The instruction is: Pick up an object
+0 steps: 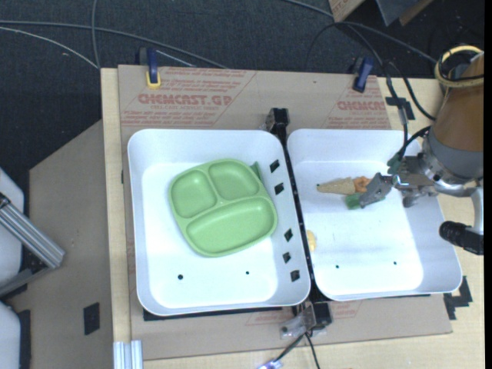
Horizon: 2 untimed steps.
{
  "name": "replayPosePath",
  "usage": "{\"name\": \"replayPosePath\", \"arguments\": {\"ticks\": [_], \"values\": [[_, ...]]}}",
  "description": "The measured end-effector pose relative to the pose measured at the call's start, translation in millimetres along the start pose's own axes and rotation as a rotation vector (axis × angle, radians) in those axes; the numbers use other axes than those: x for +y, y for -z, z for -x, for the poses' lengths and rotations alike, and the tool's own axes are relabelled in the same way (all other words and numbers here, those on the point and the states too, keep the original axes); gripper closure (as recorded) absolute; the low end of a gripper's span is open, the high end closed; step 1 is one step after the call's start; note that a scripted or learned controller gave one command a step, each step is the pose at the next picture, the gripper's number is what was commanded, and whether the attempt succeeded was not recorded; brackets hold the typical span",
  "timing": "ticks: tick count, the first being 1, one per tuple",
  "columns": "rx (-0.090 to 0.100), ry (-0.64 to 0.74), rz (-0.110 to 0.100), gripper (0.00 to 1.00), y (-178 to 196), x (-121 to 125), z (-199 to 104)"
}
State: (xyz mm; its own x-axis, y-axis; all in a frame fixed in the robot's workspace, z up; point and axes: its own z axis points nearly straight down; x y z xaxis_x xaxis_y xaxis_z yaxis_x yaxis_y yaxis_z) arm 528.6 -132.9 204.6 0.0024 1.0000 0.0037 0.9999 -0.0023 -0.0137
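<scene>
seen from above: two shallow white bins side by side on a brown worktop printed with red lettering. in the left bin, a green divided plate with three compartments, lying flat and slightly turned, near the middle. in the right bin, a tan cone-shaped object lying on its side in the upper half, pointed end toward the divider, with a small orange bit and a small green bit at its wide end. just beside that wide end, reaching in from the right, the gripper, low over the bin floor and touching or nearly touching the green bit. cannot tell whether spread or pressed together, nor whether anything is pinched. a small yellowish scrap against the divider at the right bin's left wall. blue clamps at the worktop's far edge; cables across the dark floor beyond.
</scene>
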Motion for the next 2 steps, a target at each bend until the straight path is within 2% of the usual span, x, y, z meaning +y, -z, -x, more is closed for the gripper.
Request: {"name": "replayPosePath", "arguments": {"ticks": [1,2], "values": [[-0.002,0.003,0.012,0.00,6,3,0],[0.000,0.002,0.005,0.00,-57,-1,0]]}}
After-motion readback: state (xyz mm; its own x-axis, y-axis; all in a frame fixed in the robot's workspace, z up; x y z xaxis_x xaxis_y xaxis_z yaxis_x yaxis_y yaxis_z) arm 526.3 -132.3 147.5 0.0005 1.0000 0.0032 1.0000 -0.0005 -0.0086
